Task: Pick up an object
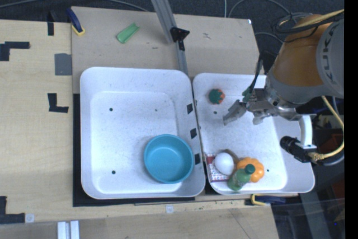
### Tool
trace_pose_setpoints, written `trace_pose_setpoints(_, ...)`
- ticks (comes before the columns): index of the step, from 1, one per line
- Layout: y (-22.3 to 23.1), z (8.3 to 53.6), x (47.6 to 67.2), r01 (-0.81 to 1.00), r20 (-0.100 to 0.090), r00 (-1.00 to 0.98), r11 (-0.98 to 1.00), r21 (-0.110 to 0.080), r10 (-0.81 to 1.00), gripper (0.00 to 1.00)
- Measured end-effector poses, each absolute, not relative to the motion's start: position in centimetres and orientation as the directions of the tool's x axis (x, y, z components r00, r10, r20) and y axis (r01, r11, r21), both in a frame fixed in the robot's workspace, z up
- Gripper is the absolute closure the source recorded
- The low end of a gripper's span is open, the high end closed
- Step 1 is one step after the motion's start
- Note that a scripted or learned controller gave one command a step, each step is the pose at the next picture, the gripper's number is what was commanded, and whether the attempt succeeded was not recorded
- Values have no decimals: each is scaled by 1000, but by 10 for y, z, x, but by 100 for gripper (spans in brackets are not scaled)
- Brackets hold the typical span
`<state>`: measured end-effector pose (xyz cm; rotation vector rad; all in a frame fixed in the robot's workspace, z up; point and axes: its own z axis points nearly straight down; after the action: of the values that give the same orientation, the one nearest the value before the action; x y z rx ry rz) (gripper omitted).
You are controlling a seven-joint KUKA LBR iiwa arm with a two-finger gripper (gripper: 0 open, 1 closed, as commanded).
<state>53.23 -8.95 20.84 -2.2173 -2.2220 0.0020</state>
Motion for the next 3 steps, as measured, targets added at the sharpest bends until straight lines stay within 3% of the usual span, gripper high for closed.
trace_pose_setpoints(1, -90, 208, 532, 1000, 1, -2, 2, -2, 1000, 0)
trace_pose_setpoints(3, -97, 119, 535, 1000, 0, -1, 1, -7, 1000, 0)
